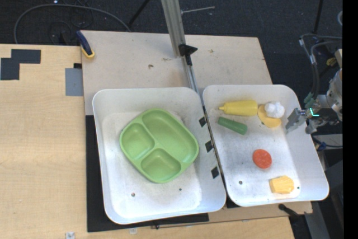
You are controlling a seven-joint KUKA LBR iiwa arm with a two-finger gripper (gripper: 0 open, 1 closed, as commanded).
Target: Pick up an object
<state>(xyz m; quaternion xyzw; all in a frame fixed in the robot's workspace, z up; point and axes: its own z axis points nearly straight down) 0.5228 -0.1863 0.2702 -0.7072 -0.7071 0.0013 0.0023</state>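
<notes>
Objects for picking lie in the right bin (305, 145): a yellow mustard-style bottle (239, 108) on its side near the far wall, a green cylinder (232, 125) just beside it, a yellow-and-white piece (272, 114) to the bottle's right, a red round item (262, 158) mid-bin, and a yellow block (281, 184) near the front corner.
Gripper (305, 118): at the right bin's outer rim, partly cut off at the frame edge; whether it is open or closed cannot be made out; nothing seen between its tips.
Left bin (106, 176): one green divided tray (159, 145), three compartments, lying flat.
</notes>
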